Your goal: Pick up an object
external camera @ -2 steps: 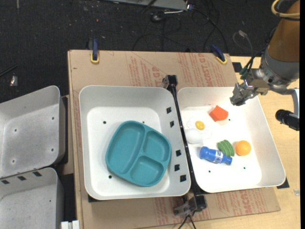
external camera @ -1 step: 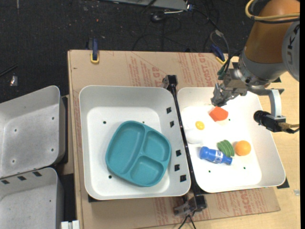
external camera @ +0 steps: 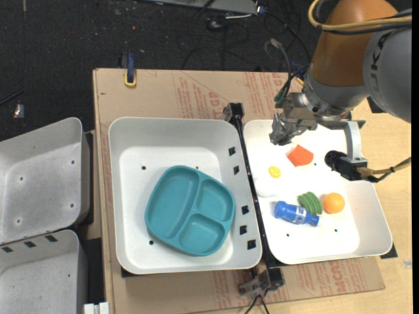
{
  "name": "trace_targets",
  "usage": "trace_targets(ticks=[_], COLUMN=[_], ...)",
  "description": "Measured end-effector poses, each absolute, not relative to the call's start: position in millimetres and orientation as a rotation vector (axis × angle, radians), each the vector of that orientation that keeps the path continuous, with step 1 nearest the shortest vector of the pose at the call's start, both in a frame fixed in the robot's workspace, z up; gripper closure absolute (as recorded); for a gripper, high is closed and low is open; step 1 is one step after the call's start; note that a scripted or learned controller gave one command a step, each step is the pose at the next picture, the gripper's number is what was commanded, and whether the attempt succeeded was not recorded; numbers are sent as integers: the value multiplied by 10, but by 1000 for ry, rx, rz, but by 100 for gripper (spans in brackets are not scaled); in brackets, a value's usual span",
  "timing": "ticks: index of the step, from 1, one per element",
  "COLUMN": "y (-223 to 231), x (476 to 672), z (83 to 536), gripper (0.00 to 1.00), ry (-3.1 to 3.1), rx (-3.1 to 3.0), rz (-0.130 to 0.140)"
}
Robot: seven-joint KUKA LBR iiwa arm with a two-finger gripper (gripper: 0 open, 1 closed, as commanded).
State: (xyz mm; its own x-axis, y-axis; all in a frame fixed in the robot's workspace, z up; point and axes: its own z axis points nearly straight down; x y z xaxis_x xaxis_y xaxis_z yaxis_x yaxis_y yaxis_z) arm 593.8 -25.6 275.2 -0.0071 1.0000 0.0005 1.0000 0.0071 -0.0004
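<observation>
Camera view: the gripper point(external camera: 283, 135) hovers at the right bin's point(external camera: 373, 244) far edge; its state I cannot tell. The orange wedge point(external camera: 300, 156) just beside it looks light, stiff; its flat sides seem best to hold.

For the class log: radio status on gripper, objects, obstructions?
Gripper above right bin's far-left corner. Red piece nearby, ungrasped. Nothing blocks it.

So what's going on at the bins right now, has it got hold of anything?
Nothing can be seen in the hand. The arm reaches in from the right, with the hand over the far left part of the right bin, close to the orange-red block. A small yellow piece, a blue bottle, a green item and an orange ball lie in that bin. The left bin holds a teal divided plate.
</observation>
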Motion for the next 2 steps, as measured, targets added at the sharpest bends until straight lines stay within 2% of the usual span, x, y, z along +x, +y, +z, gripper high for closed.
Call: trace_targets(ticks=[2], y=[845], x=[6052], z=[2703], gripper=[100], ry=[-2231], rx=[-2212], rz=[-2])
